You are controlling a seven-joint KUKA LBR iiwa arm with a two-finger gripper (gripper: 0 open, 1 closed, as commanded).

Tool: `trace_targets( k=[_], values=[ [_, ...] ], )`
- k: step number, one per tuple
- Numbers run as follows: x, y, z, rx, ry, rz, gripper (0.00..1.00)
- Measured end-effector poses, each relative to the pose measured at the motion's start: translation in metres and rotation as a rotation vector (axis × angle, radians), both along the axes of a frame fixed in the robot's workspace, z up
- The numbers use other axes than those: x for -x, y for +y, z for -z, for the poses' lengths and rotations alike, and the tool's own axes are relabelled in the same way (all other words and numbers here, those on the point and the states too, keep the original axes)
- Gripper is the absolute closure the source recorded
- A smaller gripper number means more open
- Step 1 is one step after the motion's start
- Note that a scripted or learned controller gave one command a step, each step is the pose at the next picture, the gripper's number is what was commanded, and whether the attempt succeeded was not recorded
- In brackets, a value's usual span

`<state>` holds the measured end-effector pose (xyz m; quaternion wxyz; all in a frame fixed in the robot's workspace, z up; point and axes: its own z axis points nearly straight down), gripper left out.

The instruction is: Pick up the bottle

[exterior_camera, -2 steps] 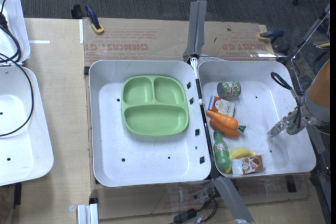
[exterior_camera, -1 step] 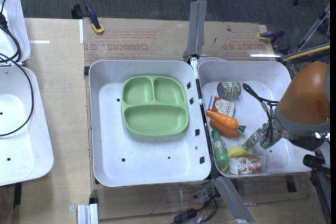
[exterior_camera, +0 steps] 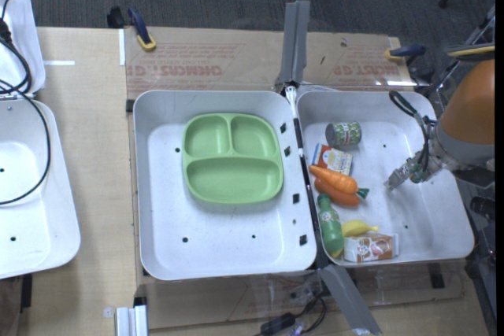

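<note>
A: Green divided plate sits in left bin. Bottle?

B: Green bottle lies in right bin by its left wall, w/ carrot above & yellow toy touching.

A: Gripper?

B: Over right bin's middle, well apart from bottle, holding nothing; jaw gap, can't tell. Approach step, I'd say: next, move left, down over bottle.

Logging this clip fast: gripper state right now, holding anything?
Gripper: over the right bin, apart from the bottle; nothing seen in it, open or closed cannot be told.
</note>
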<state>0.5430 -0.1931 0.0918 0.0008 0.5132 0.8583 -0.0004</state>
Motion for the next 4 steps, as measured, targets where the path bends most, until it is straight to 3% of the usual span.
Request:
trace_targets(
  k=[1,2,3,4],
  values=[
    [0.053,0.031,0.000,-0.002,0.002,-0.067,1.00],
    [0.026,0.008,0.000,0.000,-0.001,-0.529,1.00],
    [0.043,0.013,-0.049,0.000,-0.001,-0.452,1.00],
    [0.065,0.048,0.000,-0.001,-0.001,-0.826,1.00]
  ],
)
